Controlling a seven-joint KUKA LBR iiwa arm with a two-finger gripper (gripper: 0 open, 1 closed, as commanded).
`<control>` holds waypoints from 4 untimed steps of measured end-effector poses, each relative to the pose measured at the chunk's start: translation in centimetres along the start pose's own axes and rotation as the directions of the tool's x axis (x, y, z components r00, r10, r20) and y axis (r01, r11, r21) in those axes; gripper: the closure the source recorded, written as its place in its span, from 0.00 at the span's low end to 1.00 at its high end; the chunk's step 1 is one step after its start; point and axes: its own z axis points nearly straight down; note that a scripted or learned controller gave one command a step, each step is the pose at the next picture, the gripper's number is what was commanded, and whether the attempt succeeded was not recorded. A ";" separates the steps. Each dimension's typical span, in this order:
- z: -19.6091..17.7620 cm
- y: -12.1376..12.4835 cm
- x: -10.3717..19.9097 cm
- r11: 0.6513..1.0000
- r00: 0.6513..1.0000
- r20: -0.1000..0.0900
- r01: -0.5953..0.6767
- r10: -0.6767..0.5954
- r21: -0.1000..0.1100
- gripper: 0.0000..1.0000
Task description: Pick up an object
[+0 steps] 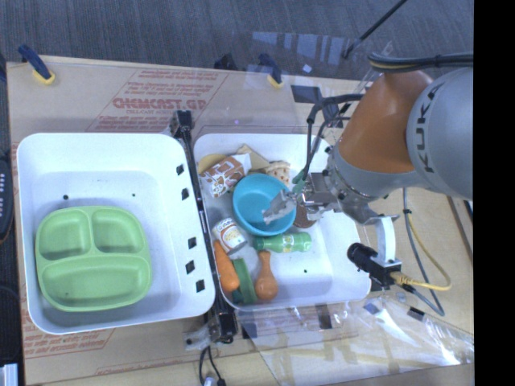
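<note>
While the gripper (282,207) sits low at frame centre, fingers pinching the blue bowl's (256,202) rim, lifting remains.

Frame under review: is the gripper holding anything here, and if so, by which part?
It cannot be told. The gripper sits down inside the blue bowl in the right bin, its tips against the bowl's inner surface, but no object shows between them.

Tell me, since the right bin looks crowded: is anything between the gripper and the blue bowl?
Nothing visible does. The gripper is already down at the blue bowl, its tip over the bowl's right rim. The green bottle lies just below the bowl and the snack packet to its upper left, both off to the side.
</note>
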 end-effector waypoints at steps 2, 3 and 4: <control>13.4 8.6 0.7 0.995 0.995 0.022 -0.094 0.095 -0.019 0.00; 12.4 8.6 1.0 0.996 0.996 0.015 -0.086 0.086 -0.012 1.00; 3.9 6.8 5.9 0.971 0.971 0.002 -0.237 0.237 -0.003 1.00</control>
